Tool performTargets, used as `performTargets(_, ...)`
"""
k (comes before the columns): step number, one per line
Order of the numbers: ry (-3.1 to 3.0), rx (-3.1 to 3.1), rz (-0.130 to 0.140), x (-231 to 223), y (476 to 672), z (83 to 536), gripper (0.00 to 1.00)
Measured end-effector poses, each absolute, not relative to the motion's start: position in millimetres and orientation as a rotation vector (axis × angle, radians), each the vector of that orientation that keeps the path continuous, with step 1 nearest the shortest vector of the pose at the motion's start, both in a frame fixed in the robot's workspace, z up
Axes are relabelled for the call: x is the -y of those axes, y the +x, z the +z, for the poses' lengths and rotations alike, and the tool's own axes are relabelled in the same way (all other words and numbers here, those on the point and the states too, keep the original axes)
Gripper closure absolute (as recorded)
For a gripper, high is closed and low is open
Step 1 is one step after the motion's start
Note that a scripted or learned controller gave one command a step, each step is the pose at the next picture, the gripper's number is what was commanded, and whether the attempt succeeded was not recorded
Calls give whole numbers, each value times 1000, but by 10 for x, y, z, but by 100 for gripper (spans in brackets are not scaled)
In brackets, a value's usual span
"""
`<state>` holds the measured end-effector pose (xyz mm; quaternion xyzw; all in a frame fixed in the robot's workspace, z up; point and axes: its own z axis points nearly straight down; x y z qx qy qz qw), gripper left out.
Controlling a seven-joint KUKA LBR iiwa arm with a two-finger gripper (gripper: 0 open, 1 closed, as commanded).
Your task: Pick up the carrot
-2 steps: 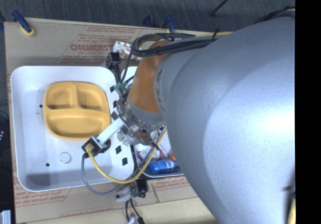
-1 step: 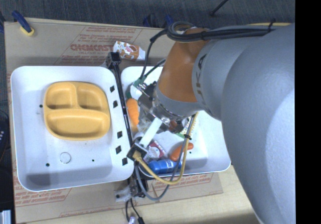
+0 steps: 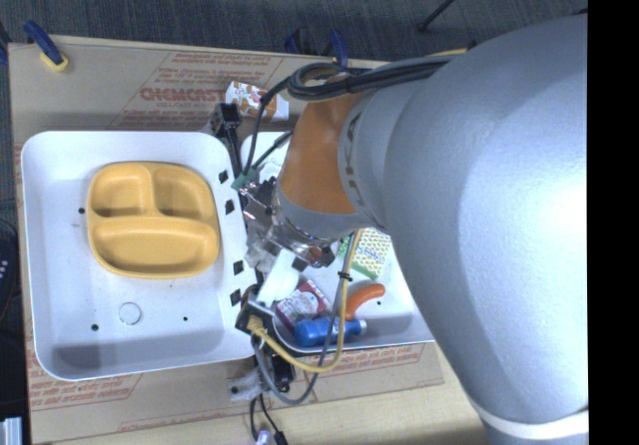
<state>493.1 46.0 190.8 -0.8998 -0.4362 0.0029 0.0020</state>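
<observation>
The carrot (image 3: 363,295), small and orange, lies in the right bin (image 3: 411,317) near its front, beside a yellow cable. The grey arm with its orange band (image 3: 318,162) covers most of that bin. My gripper (image 3: 268,271) hangs low over the bin's left side, to the left of the carrot and apart from it. Cables and the wrist hide its tip.
A yellow divided plate (image 3: 152,218) rests in the left bin (image 3: 60,333). Around the carrot lie a blue object (image 3: 321,331), a red-and-white packet (image 3: 300,305) and a green-yellow patterned packet (image 3: 371,251). Blue clamps (image 3: 44,44) hold the cardboard at the back.
</observation>
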Motion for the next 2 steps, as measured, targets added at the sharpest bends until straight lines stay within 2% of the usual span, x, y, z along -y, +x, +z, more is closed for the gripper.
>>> performTargets(1, -2715, 1576, 4, 32, 5114, 2881, 100)
performTargets(2, -2555, 1822, 5, -246, 5606, 2422, 100)
